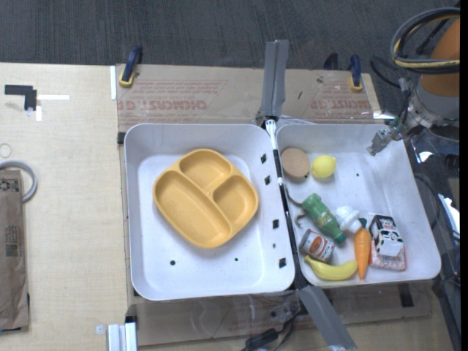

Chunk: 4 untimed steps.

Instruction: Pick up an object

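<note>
The right bin (pixel 380 189) holds several small items. A brown round piece (pixel 295 163) and a lemon (pixel 324 167) lie near its back left. Toward the front are a green bottle (pixel 322 216), a small can (pixel 316 245), a banana (pixel 331 269), a carrot (pixel 362 248) and a small carton (pixel 387 243). My gripper (pixel 382 139) hangs over the bin's back right corner, well apart from all of these, with nothing seen in it.
In the left bin (pixel 146 269) rests a yellow divided plate (pixel 206 197). A grey divider post (pixel 275 79) rises between the two bins at the back. Blue clamps (pixel 131 64) hold cardboard behind them. A brown bag (pixel 11 240) lies at the far left.
</note>
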Available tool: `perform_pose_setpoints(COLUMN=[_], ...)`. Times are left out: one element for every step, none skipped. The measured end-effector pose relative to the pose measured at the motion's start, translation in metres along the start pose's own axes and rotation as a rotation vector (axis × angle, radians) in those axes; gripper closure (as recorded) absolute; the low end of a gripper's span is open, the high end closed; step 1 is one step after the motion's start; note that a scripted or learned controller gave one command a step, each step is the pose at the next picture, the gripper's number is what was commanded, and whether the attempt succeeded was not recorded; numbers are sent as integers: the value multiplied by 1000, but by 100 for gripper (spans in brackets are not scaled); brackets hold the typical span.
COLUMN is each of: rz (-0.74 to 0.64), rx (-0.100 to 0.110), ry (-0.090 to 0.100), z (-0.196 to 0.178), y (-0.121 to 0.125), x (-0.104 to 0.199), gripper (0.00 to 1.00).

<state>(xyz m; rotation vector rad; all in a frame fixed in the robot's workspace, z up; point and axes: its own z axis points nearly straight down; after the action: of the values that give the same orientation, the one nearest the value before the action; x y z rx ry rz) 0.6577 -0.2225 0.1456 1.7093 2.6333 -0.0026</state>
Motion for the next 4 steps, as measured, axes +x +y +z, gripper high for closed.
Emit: perform_pose_setpoints(rz=[-176, -206, -101, -122], rx=[1, 0, 0, 2], ry=[2, 1, 0, 3], z=[56, -46, -82, -26], y=[2, 1, 2, 25], x=[0, -2, -2, 52], gripper=[100, 100, 100, 100])
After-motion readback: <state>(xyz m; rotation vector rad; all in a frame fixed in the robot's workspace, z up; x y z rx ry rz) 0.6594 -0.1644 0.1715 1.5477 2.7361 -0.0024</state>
